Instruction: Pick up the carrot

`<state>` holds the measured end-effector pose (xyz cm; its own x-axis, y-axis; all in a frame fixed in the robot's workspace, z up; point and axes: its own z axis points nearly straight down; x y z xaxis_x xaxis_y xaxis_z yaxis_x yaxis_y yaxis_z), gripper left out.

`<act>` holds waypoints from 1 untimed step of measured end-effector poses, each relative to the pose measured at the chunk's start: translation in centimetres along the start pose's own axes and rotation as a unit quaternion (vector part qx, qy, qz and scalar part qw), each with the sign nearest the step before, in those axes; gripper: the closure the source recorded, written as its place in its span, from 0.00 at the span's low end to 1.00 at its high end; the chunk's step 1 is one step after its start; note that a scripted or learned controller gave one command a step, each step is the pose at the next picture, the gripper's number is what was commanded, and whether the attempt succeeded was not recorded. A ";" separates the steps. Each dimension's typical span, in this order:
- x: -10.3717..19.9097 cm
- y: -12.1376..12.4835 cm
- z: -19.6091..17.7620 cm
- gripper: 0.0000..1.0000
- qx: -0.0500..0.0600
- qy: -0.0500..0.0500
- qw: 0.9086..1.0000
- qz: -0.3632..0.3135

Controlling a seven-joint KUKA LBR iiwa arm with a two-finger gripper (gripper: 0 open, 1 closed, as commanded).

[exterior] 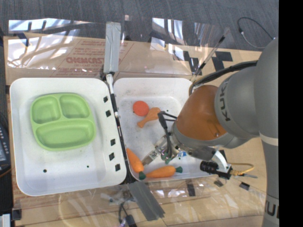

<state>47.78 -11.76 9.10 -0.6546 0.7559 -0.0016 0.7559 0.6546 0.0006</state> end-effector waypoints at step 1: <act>-0.5 3.0 0.0 0.00 0.002 0.000 1.000 -0.005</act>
